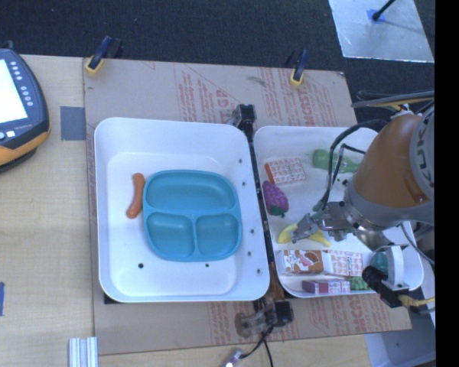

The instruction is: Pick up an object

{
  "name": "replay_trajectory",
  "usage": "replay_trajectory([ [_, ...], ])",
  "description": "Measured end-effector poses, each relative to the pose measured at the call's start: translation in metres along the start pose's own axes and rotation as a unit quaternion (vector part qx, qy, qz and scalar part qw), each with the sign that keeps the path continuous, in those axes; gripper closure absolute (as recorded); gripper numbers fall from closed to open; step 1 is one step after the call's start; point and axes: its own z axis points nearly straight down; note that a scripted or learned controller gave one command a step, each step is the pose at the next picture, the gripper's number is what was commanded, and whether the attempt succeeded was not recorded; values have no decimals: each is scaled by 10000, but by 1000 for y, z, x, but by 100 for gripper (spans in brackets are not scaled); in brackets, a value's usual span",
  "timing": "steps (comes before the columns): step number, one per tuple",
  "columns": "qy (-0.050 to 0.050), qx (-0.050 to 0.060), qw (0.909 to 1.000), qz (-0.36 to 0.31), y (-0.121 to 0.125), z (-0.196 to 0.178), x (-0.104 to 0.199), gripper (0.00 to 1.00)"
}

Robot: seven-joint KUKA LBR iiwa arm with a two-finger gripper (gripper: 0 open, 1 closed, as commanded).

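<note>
The gripper (306, 228) hung low over the right bin (291, 138), its fingers slightly apart with nothing visibly between them. A yellow banana-shaped toy (304, 235) lay directly beneath the fingertips, partly hidden by them; contact could not be judged. Just below sat a flat printed packet (321, 263), and beyond that a small purple-and-white box (327, 286) by the bin's lower rim. A purple grape cluster (275, 197) lay just to the upper left, with a printed card (287, 170) above it. A green toy (327, 159) lay farther up, beside the arm. Well to the left, the other bin (107, 205) held a blue divided plate (191, 212) and an orange sausage-shaped toy (135, 195).
</note>
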Motion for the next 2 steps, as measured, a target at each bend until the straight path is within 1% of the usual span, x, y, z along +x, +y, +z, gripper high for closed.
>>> replay_trajectory([
  [1, 8, 2, 10000, -9, -4, 30, -21, 0],
  [2, 9, 41, 10000, -42, -5, 23, -22, 100],
])
